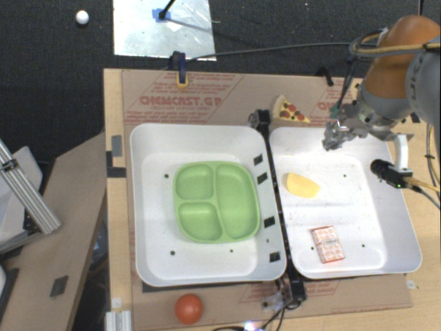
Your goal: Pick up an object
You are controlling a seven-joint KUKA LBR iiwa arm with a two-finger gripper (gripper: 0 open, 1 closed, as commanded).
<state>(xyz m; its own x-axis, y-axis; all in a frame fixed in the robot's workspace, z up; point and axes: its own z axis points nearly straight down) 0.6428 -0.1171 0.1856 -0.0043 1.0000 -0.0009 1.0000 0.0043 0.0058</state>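
Two shallow white bins sit side by side on the bench, their inner rims meeting along a black-clipped seam. The left bin (pixel 148 185) holds a green divided tray (pixel 216 201), set near its centre with bare floor showing on all four sides. The right bin (pixel 393 219) holds a yellow object (pixel 302 185) toward its left side, near the seam, and a small pink patterned box (pixel 327 244) lower down, toward the near rim; the two lie well apart, with open floor between them and to their right.

The gripper (pixel 335 135) hangs over the far edge of the right bin, well apart from both objects. Nothing is seen between its fingers; whether they are spread or closed cannot be told at this size.

Outside the bins, a pizza-slice toy (pixel 291 110) rests on the board just beyond the far rim of the right bin, and an orange ball (pixel 188 308) lies off the near rim of the left bin.
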